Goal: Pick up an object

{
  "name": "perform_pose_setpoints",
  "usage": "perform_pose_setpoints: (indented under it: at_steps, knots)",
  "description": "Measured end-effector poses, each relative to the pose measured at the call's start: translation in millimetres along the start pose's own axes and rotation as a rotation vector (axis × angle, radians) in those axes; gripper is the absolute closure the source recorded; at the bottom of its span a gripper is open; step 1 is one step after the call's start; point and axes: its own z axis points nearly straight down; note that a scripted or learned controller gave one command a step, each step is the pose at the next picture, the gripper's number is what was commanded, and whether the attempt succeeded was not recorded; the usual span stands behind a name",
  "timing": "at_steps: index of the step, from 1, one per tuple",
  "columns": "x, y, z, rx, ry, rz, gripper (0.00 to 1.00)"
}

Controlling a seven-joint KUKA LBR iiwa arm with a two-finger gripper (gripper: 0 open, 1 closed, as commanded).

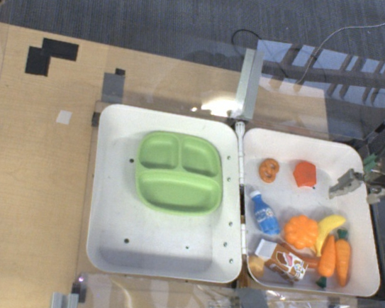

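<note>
Camera view: gripper [349,184] at 3 o'clock over the right bin [373,279], fingers apparently open, holding nothing. Candidates: red block [305,174] and cookie [269,170] at 9 o'clock of it; pumpkin [300,232], banana [328,230], carrots [334,258], bottle [264,213] crowded toward 6 o'clock. Risk: crowding causes a jostled neighbour or glancing, failed grasp.

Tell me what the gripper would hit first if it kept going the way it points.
The gripper points left over the right bin. Along that line the red block probably comes first, then the brown cookie. Its height is unclear, so it might pass above both.
</note>
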Motion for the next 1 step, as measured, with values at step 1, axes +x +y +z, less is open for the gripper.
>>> perform_pose_setpoints:
  at_steps: [1]
  knots:
    - [-23.1,-14.3,149.4,-0.003,-0.001,-0.023,0.00]
